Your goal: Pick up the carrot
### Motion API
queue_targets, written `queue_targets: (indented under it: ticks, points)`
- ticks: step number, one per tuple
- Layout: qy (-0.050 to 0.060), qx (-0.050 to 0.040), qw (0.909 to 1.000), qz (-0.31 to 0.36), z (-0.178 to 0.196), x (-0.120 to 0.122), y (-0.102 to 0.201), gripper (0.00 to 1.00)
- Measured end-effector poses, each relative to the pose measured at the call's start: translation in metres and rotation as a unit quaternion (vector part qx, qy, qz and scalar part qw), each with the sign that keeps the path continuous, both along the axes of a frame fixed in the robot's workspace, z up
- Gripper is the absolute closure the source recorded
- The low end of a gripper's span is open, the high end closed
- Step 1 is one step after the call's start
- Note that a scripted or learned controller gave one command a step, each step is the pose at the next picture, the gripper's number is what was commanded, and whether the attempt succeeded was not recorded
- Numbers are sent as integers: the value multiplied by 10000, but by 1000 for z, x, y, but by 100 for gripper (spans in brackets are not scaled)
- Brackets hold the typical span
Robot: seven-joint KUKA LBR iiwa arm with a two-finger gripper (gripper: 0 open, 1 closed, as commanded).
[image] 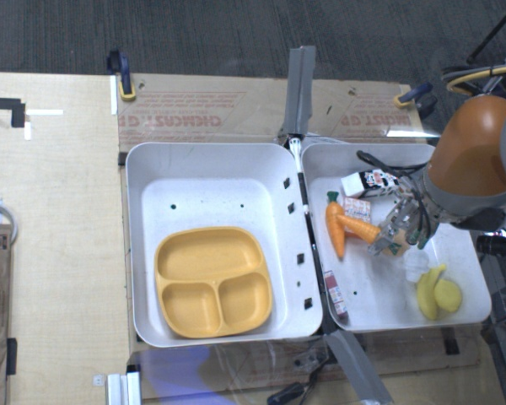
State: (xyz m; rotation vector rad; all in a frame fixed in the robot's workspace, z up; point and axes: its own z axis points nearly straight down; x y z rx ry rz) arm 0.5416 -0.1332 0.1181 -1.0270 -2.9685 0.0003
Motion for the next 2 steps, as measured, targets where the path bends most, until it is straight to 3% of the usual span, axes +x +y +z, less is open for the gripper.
queue_targets:
  ticks: [1,2]
  points:
    - [-13,-5,9998,-192,125,-1,70,100]
    - [9,-15,9348,-3553,122,19,14,100]
